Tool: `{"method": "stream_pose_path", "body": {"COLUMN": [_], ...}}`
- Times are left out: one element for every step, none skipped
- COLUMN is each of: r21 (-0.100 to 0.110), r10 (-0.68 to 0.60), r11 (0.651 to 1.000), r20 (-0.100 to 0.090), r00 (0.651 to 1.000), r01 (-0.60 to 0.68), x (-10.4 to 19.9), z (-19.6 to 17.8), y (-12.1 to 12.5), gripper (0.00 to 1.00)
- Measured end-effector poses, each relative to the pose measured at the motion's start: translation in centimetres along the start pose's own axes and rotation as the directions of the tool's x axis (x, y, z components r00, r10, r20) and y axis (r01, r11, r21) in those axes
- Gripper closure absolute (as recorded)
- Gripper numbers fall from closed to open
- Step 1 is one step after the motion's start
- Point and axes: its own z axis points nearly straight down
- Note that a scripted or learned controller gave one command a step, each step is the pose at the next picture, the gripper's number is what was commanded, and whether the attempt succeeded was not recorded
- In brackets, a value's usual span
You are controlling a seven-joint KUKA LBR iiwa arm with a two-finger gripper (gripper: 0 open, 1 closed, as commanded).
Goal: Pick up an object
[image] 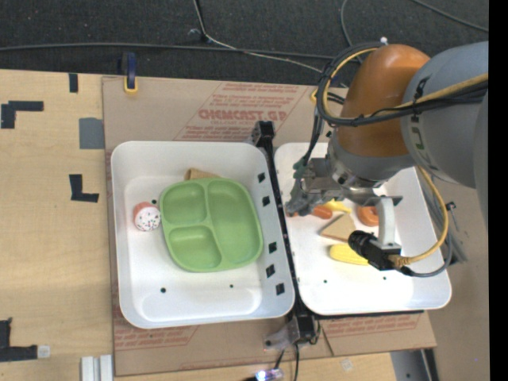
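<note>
My gripper (300,199) hangs low over the left part of the right bin (381,294), close to the wall between the bins. Just to its right lies a small orange piece (322,210); whether the gripper touches it I cannot tell. Further right in that bin are a tan wedge (339,227), a yellow object (344,253) and a second orange piece (367,215), partly under the arm. The wrist and its orange band hide the back of this bin.
The left bin (190,302) holds a green divided plate (213,223), a small white and red ball (147,217) at its left, and a tan piece (200,175) peeking out behind the plate. A black cable with a plug (371,247) loops from the arm over the yellow object.
</note>
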Motion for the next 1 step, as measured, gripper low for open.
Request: {"method": "stream_pose_path", "body": {"r21": [-0.001], "r10": [0.000], "r11": [1.000], "r20": [0.000], "r00": [1.000], "r01": [0.000], "x": [4.95], "z": [0.21], "y": [-0.97], "gripper": [1.00]}}
